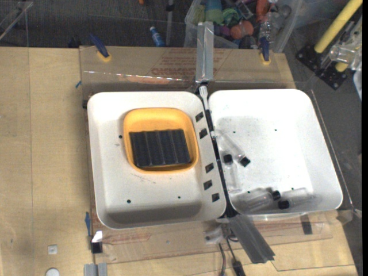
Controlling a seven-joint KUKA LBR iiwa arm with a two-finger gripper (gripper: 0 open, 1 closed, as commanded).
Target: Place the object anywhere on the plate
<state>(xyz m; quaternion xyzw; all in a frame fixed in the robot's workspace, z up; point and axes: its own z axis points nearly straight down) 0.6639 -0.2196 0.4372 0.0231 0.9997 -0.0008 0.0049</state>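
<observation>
Resting flat on the orange plate (158, 115), the dark ribbed slab (159, 147) occupied the view's left bin (103, 171).

The slab looked stiff and probably light. Grip across its long edges, which the raised plate rim crowded closely. Clear black-capped tubes (261, 198) lay well apart in the other bin (299, 119). The state of the fingers could not be told.

bench: light wood bench (40, 154), pretty plain
floor: dark grey carpet (86, 10) behind it
clutter: clear tub (244, 7) stuffed with colourful toys up top
right corner: yellow pole (342, 19) leaning there
light: even, soft
</observation>
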